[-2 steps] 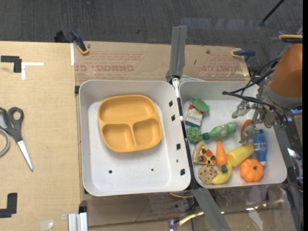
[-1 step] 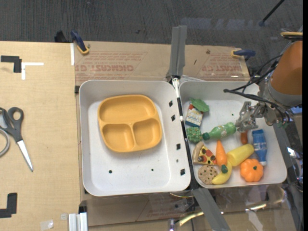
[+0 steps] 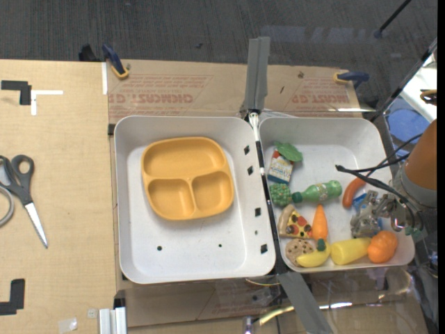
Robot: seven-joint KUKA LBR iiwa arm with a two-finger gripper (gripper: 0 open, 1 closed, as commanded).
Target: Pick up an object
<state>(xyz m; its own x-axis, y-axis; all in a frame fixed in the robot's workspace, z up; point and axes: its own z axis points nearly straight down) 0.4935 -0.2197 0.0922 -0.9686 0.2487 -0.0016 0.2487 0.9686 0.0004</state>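
In right bin [image 3: 327, 139] | end effector [image 3: 367, 218] just beside orange fruit [image 3: 382, 247]

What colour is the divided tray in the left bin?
Yellow-orange, plain, no pattern. The tray shows clearly in the camera view, lying in the left bin.

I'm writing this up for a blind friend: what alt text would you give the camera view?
A robot gripper hangs low at the right side of a white bin of toy food, above an orange and a yellow piece. The neighbouring white bin holds a yellow divided plate, and scissors lie on the bench at far left.
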